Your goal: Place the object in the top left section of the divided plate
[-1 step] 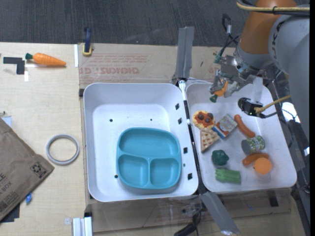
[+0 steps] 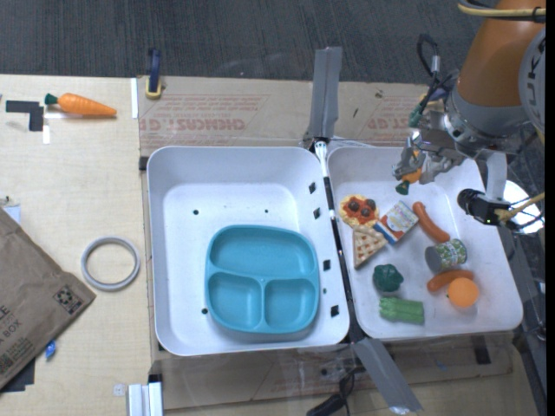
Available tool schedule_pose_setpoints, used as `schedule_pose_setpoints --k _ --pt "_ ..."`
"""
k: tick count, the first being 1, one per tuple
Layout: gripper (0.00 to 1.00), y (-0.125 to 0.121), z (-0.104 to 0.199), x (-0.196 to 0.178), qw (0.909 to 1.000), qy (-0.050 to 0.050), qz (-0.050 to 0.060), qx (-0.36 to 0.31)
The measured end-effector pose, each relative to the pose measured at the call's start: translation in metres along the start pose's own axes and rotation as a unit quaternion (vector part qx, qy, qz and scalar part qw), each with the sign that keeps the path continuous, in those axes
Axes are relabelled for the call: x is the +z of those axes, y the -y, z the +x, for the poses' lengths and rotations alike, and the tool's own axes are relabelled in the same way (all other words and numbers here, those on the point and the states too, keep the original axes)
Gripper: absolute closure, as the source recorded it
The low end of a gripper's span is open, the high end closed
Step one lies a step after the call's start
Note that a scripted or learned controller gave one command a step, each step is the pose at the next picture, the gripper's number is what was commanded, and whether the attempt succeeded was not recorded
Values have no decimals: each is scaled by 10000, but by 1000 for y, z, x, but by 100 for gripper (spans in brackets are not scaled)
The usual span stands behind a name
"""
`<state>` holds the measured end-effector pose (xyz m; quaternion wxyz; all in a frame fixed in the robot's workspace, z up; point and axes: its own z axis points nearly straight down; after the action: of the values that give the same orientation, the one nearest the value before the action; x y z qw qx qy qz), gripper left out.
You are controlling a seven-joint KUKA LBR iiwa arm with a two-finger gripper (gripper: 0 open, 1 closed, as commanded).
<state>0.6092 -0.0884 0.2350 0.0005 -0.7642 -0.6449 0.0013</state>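
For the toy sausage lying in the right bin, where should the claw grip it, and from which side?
Grip the sausage across its narrow middle, coming straight down from above. It lies flat and slanted, so the fingers should straddle its long axis. The milk carton sits close on its left, leaving little room there.

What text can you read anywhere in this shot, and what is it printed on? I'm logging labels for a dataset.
"BOX": on the brown cardboard box at the left edge; the word above it is cut off.
Red lettering on the cardboard sheet behind the bins: mirrored and too faint to read reliably.
Print on the small carton and the can in the right bin: too small to read.
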Motion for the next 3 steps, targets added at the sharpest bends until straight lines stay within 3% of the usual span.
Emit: schedule_pose_setpoints --k 1,2,3 --pt "100 0 22 35 9973 0 10 -732" --pt "100 26 78 11 9982 0 2 -595" --pt "100 46 98 45 9856 0 7 -1689"
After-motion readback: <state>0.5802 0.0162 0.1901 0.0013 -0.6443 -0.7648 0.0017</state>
